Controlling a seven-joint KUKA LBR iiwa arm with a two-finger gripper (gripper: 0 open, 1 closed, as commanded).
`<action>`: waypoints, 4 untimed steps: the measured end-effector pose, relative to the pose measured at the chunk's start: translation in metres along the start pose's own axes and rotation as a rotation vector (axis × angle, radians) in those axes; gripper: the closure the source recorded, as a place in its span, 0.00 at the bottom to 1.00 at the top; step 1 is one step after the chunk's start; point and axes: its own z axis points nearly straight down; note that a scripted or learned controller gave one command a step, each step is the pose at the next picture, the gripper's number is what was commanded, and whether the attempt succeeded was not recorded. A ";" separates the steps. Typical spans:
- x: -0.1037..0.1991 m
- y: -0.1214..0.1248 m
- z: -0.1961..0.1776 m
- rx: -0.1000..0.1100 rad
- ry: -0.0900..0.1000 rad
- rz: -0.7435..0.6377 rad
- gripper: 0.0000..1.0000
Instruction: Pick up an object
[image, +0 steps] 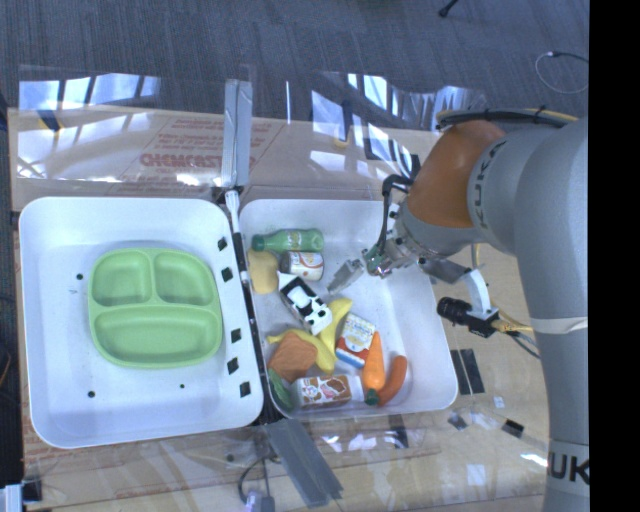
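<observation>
The right bin (425, 330) holds a pile of toy food. A green bottle (290, 241) lies at the back, with a pale yellow lump (262, 271) and a small jar (306, 265) beside it. A black-and-white block (300, 295), a cow-patterned piece (318, 317) and a yellow banana (335, 332) sit in the middle. A carrot (373, 362), a red sausage (396, 378), a snack packet (355, 340), a brown item (294, 355) and a labelled bottle (325, 390) lie at the front. My gripper (362, 266) hangs low in the bin's back right, just right of the jar and above the banana.
The left bin (50, 380) bears a green divided plate (155, 305). A black hinge strip (235, 300) runs between the bins. The grey arm (520, 230) with its orange band (450, 185) covers the right bin's far corner. A clear wall (180, 150) stands behind.
</observation>
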 end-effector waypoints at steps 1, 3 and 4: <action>0.011 -0.040 0.015 0.000 0.001 -0.193 0.00; 0.019 -0.092 0.003 -0.004 -0.001 -0.187 1.00; 0.082 -0.079 -0.115 -0.003 -0.003 -0.247 1.00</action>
